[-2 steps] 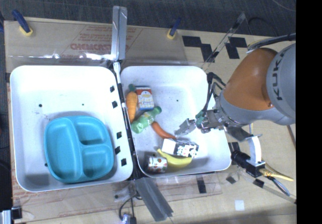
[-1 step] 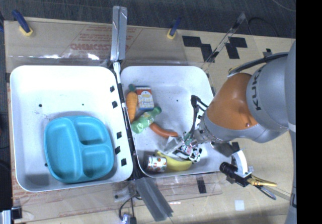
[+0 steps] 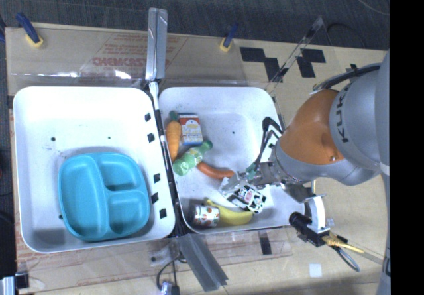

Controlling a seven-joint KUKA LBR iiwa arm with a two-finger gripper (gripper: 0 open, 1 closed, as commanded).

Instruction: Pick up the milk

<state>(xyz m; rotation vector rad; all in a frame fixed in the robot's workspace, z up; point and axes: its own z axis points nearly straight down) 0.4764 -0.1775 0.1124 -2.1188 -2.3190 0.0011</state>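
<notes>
Two white bins share the desk, and in the right one (image 3: 218,98) the end effector (image 3: 246,184), grip state I cannot tell, hovers at the cow-patterned milk (image 3: 252,198) beside the banana (image 3: 232,215), needing a firm pinch next.

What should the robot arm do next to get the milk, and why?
Probably a short push straight down, then close. The gripper sits right at the black-and-white milk carton, which lies on its side against the banana in the right bin. I cannot see the carton between its fingers yet.
</notes>
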